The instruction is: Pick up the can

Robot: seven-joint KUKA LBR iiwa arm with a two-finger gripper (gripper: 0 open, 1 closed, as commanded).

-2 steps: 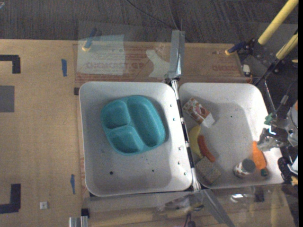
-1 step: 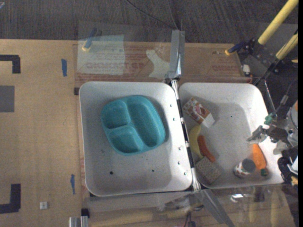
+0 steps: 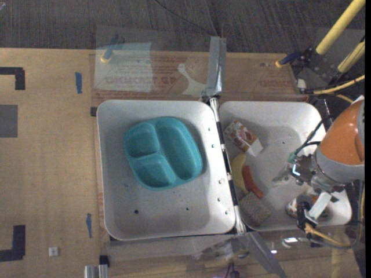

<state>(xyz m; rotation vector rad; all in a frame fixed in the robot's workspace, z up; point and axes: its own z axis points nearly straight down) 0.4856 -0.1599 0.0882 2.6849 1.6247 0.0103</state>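
- Plainly, in the camera view the tool [image 3: 288, 175] hangs over the right bin [image 3: 272, 110], just under the wrist; whether it is open or closed I cannot tell.
- What I take for the can [image 3: 292, 207] is a small pale round thing near that bin's front right corner, close beside the tool and partly hidden by the arm. This reading is unsure.
- So near the bin wall, a descent could clip the rim or tip the can over.
- A red-and-white carton [image 3: 242, 135], a red stick [image 3: 253, 182] and a grey sponge [image 3: 255, 208] lie further left; a mistaken aim would close on one of those instead.
- The blue plate [image 3: 165, 153] in the left bin [image 3: 110, 172] sits well apart and looks harmless.
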